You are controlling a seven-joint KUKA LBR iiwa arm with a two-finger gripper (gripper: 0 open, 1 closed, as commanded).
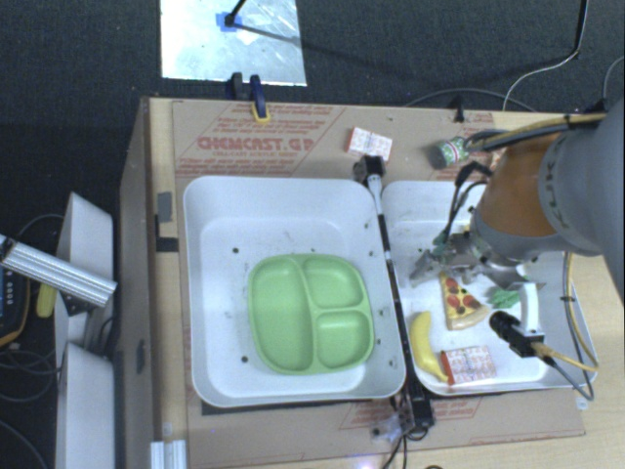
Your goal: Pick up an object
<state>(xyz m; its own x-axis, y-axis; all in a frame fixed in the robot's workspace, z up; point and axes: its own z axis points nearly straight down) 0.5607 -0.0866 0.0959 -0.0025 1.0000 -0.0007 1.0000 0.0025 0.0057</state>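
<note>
The pincer (437, 260) hangs low over the right bin (410, 203), right of frame centre; whether it is apart or together I cannot tell. Nearest the lower edge lie a red-and-white packet (469, 364) and a banana (422, 342). Just below the pincer is a pizza slice (461, 301). In the left bin (215, 213) sits a green divided tray (311, 313). Farther up, a small can (450, 150) rests on the bench.
</note>
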